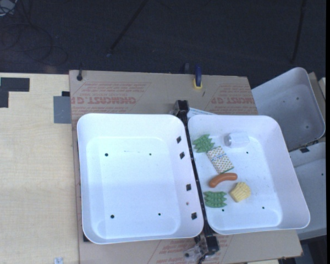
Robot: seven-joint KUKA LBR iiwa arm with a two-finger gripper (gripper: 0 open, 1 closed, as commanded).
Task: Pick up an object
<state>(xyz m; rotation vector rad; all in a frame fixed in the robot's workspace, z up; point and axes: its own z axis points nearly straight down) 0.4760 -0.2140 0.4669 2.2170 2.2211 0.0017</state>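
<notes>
Low in the frame, a green toy [215, 199] and a yellow corn piece [240, 191] lie near the right bin's [289, 202] front rim; a sausage [224, 179] lies just above, long axis running left-right. With no gripper in sight, its state cannot be told. Any reach must come from frame right.

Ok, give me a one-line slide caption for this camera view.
Right bin holds two green toys, a patterned block, sausage, corn and a clear cup, beside the left bin.
</notes>
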